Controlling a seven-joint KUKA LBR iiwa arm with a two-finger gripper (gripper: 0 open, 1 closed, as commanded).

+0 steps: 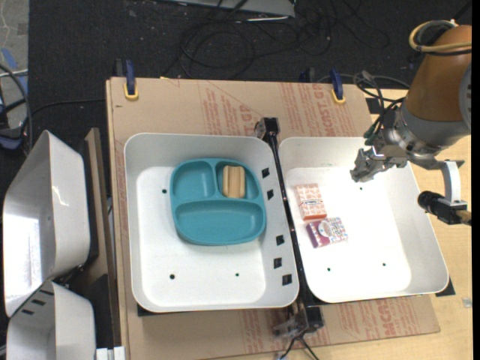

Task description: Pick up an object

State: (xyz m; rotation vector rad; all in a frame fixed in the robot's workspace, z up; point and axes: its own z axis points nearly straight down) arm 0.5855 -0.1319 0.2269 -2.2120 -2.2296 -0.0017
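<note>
Two white bins sit side by side on a brown board. The left bin (150, 223) holds a teal tray (217, 202) with a tan block (234, 181) in its upper right compartment. In the right bin (390, 253) lie two packets (touching or nearly so) — a red-and-white one (310, 200) above a purple one (328, 232). The gripper (365, 166) hangs over that bin's upper right part, well apart from both.

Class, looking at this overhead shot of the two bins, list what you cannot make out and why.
- Gripper, camera view: too small and dark to tell how its jaws stand.
- Print on the two packets: too small to read.
- Arm: cut off by the right edge.
- Tan block in the teal tray: material unclear.
</note>
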